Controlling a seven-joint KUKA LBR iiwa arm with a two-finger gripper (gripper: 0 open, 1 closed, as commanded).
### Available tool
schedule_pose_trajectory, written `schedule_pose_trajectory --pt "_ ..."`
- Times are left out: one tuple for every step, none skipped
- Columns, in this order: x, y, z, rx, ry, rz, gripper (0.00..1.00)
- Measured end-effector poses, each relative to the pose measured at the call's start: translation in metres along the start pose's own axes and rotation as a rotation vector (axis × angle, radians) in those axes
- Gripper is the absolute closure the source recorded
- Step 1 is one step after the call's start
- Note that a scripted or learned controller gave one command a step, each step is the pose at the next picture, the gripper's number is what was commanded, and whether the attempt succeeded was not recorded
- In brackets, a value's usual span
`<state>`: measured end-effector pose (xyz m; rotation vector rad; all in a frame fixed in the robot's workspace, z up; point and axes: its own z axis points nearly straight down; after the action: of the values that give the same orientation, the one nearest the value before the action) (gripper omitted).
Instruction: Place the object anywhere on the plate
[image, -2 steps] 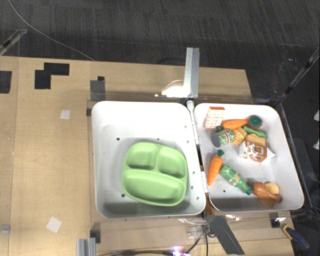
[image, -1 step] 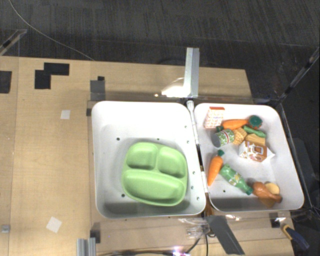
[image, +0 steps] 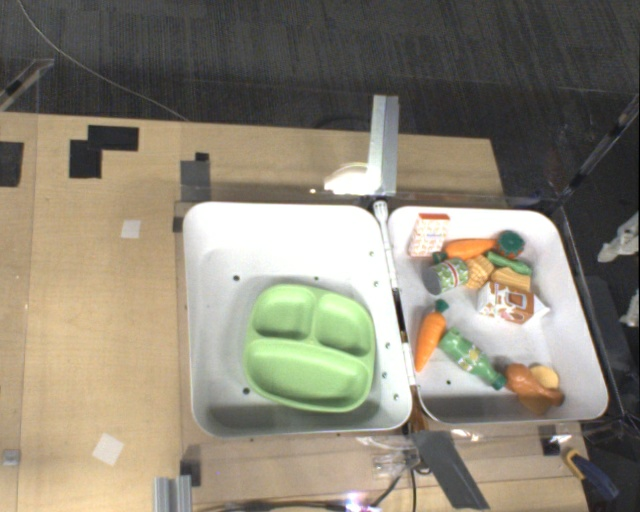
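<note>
Green and glossy, the three-compartment plate (image: 311, 349) sits in my left bin (image: 215, 300). In the right bin (image: 575, 330) I see small toy foods in a loose heap: two orange carrots (image: 428, 338), a green bottle (image: 471, 361), little cartons.

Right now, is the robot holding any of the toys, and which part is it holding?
Nothing is held. The toys, such as the carrot and the bottle, lie loose in the right bin. The green plate has nothing on it.
</note>
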<state>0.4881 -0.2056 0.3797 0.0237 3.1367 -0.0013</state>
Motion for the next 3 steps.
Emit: schedule_pose_trajectory --pt "-0.034 0.001 -0.084 0.005 -0.009 -0.487 0.00" --pt "-0.012 0.001 0.052 -0.003 0.002 -0.569 0.00" --pt "-0.013 0.001 0.122 0.001 -0.002 -0.813 0.00"
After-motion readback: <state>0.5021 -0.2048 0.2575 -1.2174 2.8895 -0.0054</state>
